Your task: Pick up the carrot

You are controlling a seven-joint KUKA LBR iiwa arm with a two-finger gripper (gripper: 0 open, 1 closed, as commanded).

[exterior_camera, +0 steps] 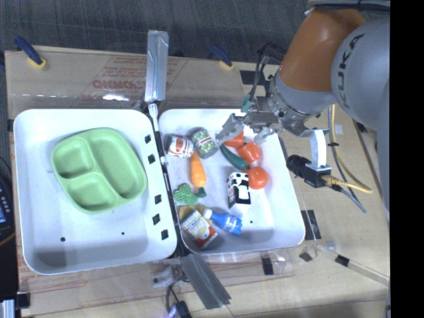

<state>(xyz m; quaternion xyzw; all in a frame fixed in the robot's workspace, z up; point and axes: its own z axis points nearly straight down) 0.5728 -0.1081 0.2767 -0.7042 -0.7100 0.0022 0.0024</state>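
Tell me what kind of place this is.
Probably a robot lab's pick-and-place bench: a KUKA arm reaches over two white bins, one holding toy food like a carrot, the other a green divided plate.

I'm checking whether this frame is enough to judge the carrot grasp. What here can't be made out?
- Gripper: finger state is unreadable in the camera view, blurred against the orange-red toys beneath.
- Carrot: its green top blends with the neighbouring toy.
- Carton label: too small to read.

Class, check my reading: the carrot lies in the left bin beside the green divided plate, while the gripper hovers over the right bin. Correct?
Not quite. The camera view shows the carrot in the right bin; the green divided plate sits alone in the left bin. The gripper does hover over the right bin.
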